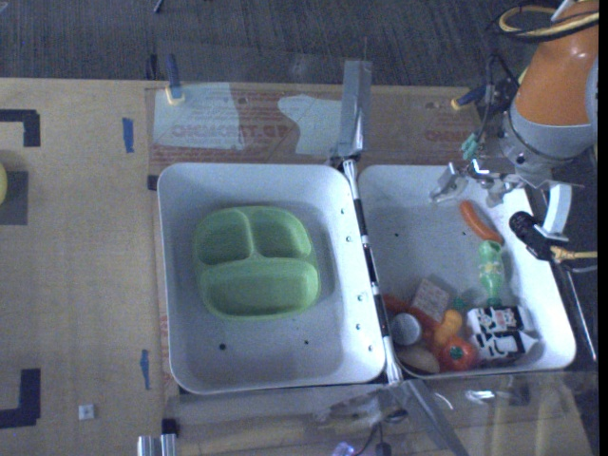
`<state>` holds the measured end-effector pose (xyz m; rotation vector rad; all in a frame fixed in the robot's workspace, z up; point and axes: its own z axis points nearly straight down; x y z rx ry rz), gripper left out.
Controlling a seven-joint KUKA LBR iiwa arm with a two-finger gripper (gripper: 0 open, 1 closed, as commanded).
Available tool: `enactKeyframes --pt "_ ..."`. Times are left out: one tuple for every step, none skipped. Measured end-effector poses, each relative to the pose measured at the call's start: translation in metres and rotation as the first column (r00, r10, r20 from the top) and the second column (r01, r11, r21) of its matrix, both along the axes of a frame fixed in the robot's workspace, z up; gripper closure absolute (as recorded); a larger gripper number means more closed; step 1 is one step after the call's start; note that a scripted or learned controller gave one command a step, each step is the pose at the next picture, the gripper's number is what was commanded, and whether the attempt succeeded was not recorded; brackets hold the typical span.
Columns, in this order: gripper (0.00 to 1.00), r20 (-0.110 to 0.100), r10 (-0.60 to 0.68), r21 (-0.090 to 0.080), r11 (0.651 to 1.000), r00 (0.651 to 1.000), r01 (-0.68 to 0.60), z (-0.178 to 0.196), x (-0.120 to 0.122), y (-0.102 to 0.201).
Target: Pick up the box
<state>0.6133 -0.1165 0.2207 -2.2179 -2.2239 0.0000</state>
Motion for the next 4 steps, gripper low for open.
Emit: enactKeyframes --pt "0.0 0.001 0.011 0.0 1.0 1.0 -0.011 -0.122 -0.031 0.008" --pt "0.0 0.005 0.062 0.0 0.998 0.998 -0.062 -0.133 -0.112 0.016" --pt "1.0 0.011 0.06 -0.002 0.998 0.998 -0.06 -0.123 -0.11 0.015" --pt "1.0 0.001 0.027 -0.001 1.0 1.0 -0.027 -0.012 -0.092 0.065"
